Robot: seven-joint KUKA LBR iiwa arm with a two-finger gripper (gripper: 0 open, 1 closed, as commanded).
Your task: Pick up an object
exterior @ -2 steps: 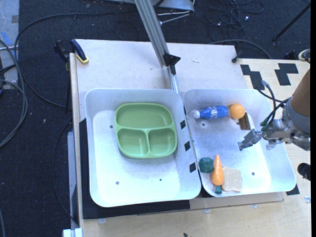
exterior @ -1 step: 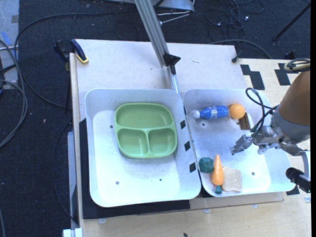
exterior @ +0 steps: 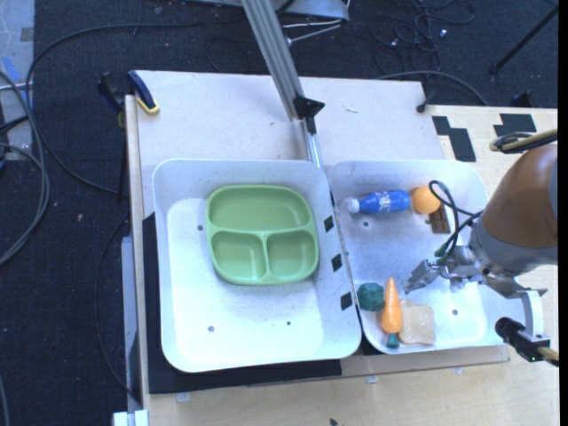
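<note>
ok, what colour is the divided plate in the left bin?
Pale green: the three-compartment plastic plate lies in the left white bin, seen in the camera view.

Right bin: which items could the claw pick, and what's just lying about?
Pickable:
- blue bottle
- orange ball
- carrot
- green piece
- pale block
- claw above them

Lying about:
- green divided plate, left bin
- yellow-tipped clamp, bench corner

The 2 bins (exterior: 191,238) look like smooth white plastic with a faint sheen. The green tray (exterior: 263,234) is matt plastic. The bottle (exterior: 380,203) is glossy blue plastic with a white cap. The carrot (exterior: 391,305) has a smooth, toy-like plastic finish. The bench (exterior: 222,114) is a pale matt board. The pole (exterior: 271,38) is ribbed bare metal.
</note>
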